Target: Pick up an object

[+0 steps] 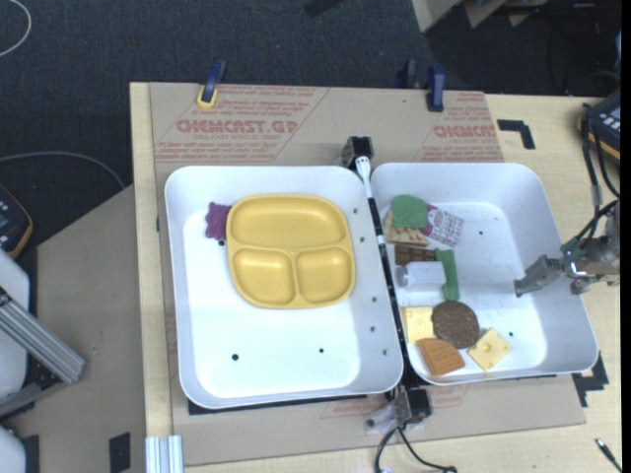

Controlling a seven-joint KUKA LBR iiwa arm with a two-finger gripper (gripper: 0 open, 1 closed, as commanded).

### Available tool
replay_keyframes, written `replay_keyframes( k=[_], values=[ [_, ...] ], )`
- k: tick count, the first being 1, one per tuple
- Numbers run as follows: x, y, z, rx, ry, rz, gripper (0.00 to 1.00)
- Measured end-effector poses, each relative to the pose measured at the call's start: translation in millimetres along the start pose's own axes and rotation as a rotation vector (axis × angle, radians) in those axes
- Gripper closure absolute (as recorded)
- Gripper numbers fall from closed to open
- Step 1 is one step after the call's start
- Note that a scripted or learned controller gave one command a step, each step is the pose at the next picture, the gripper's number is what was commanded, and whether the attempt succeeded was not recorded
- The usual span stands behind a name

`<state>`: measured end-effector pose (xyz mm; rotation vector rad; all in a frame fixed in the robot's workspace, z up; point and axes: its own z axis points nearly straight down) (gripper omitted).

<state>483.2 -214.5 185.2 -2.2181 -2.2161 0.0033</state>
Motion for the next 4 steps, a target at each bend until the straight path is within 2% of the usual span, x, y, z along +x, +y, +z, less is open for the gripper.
replay_keyframes(
  k=[1,2,3,4],
  values=[
    [-9,3,50,0.0,0.0,0.0,0.0],
    [-4,4,103,0.0,0.009,-0.005,0.0],
    [-6,4,90,-0.005,0.0,-0.002,1.0],
    [-7,6,47,-0.011,-0.007,-0.001,1.0]
  ],
)
